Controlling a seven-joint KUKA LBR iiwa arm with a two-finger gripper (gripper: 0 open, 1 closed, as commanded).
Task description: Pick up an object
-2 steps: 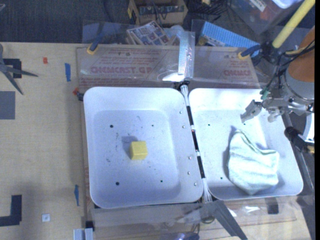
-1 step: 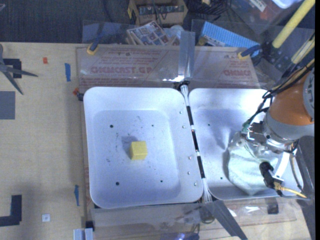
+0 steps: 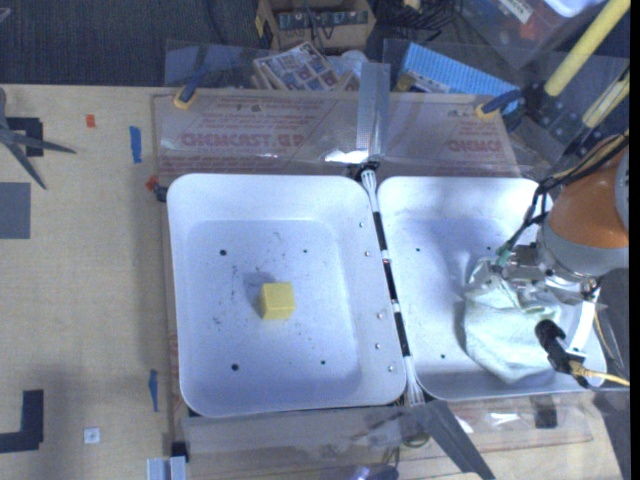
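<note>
Gripper: low in right white bin, above crumpled white cloth.
Fingers: state unclear.
Other object: small yellow foam cube, left white bin.
Risk: soft cloth may slip loose.

Around the yellow block, lying alone near the middle of the left bin: open white floor on every side, free approach from above. To the block's right, a raised divider between the bins, then bare floor over the near half of the right bin. Farther right of the block, blocked by a crumpled white cloth with the gripper and the arm's orange-banded wrist low over it.
</note>
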